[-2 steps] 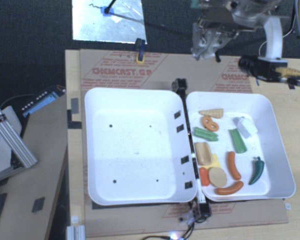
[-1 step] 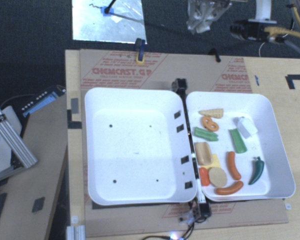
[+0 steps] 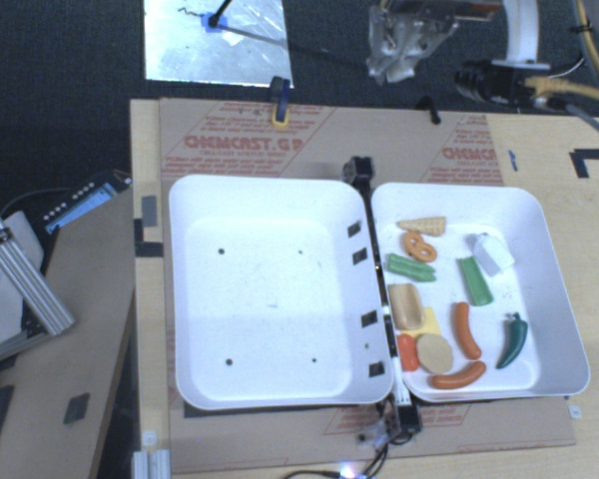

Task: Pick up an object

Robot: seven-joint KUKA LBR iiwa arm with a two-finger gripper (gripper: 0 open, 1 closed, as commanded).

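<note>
gripper [image 3: 397, 48] hangs high beyond the bins, can't tell how its jaws stand, while the toy foods crowd the right bin [image 3: 544, 230], so a descent on the green pepper [image 3: 512, 339] risks nudging the sausage [image 3: 466, 329] just beside it.

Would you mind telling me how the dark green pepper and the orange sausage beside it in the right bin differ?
The dark green pepper is deep green, while the orange sausage is orange-red. The pepper tapers to a point at its lower end and has a dark stem at the top; the sausage is rounded at both ends. The pepper lies nearer the right bin's outer wall, the sausage further in. Both are long, slim toy foods lying flat and apart.
</note>
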